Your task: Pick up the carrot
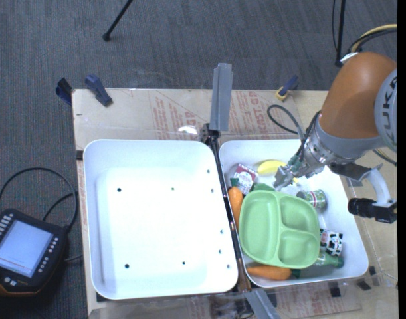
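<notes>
An orange carrot [235, 203] lies along the left wall of the right bin [359, 231], partly tucked under the edge of a green divided plate [280, 228]. A second orange, carrot-like piece [269, 272] pokes out from under the plate's front edge. My gripper [284, 177] hangs over the back of the right bin, just above the plate's far rim and beside a yellow item [272, 167]. It is about a hand's width to the right of the carrot and touches neither orange piece.
A red and white packet [243, 176] sits behind the carrot. A small can [313, 198], a cow-patterned item [331, 242] and a green bottle [329, 260] crowd the right side. The left bin [96, 178] stands alongside.
</notes>
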Available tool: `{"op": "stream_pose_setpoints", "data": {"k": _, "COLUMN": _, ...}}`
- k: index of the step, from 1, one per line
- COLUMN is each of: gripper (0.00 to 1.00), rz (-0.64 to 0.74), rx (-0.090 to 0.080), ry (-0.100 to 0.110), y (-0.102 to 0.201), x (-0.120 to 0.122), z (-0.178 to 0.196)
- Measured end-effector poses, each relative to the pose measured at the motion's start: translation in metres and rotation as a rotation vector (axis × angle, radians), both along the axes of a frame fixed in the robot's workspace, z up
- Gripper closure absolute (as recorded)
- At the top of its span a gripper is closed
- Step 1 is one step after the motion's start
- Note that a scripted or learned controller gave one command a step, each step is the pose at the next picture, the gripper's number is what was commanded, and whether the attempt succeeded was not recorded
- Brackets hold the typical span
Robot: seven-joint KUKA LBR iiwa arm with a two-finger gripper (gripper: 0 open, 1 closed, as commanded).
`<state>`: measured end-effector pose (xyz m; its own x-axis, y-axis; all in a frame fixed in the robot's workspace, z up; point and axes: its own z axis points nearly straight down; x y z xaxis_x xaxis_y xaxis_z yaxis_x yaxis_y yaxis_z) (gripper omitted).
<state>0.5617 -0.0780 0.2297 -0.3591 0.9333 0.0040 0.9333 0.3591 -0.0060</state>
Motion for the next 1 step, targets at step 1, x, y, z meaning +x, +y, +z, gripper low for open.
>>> {"op": "stream_pose_setpoints", "data": {"k": 1, "gripper": 1.00, "rz": 0.125, "rx": 0.000, "ry": -0.002, "y": 0.0229, "x": -0.0098, "z": -0.0086}}
